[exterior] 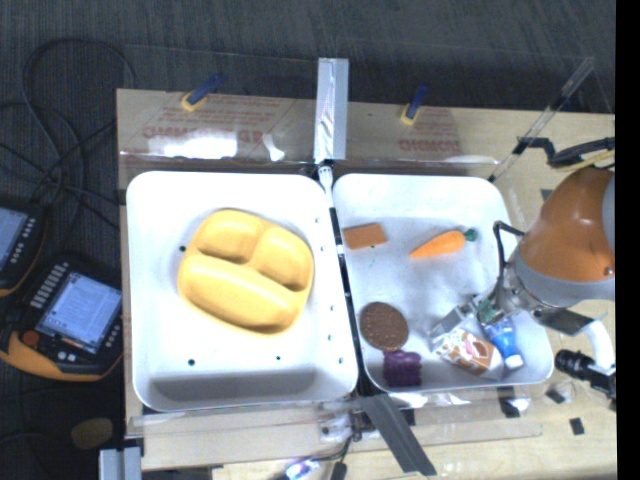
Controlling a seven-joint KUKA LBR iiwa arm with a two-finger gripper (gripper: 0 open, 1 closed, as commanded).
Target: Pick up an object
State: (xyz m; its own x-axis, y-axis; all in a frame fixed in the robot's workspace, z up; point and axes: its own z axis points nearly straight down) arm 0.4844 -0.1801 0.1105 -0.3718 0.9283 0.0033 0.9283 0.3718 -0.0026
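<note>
Arm in from right, over R bin. Hand low at bin's right side, just above a packet and blue-white tube; can't tell if open or clenched, nothing seen between its tips. Also in R bin: carrot near the back, orange block back left, brown disc, purple lump at front. L bin holds a big yellow loaf.
</note>
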